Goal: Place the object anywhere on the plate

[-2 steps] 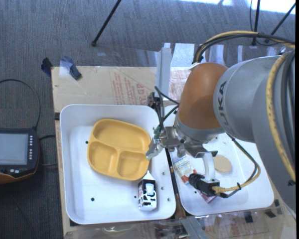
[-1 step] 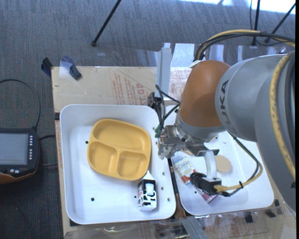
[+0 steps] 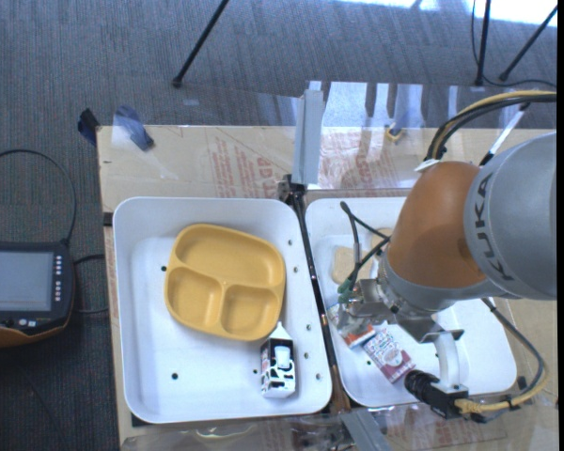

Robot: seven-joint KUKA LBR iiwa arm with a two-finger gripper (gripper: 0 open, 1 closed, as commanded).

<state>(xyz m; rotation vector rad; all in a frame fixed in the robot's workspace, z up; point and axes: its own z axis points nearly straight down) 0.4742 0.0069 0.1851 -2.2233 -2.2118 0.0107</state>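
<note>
The plate, a yellow three-compartment one, is what you see lying in the left bin, its compartments bare. Just beside the plate's lower right corner a small black-and-white carton lies against the bin wall. To the right of the plate, in the right bin, a red-and-white packet lies under the arm, beside a pale round item. The hand hangs over that bin, right of the plate; whether it is released or clenched you cannot tell.
</note>
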